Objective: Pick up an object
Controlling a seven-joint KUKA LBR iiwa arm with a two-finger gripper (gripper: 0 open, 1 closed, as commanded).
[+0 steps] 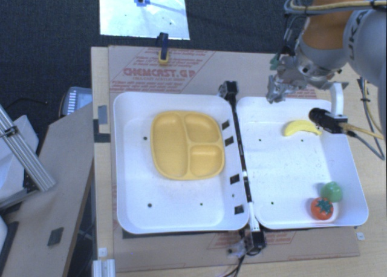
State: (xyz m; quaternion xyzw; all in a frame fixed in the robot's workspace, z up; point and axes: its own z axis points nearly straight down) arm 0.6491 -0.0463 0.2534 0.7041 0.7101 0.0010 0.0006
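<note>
The arm [338,22] is reaching over the right bin [290,167]; the left bin [130,167] is holding a yellow tray [186,144]. The gripper [277,93] is hovering by the far rim, finger state unclear. The banana [300,127] is lying nearby.

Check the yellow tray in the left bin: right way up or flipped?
Right way up. The tray lies flat on the left bin's floor with its three compartments facing up, nothing in them.
</note>
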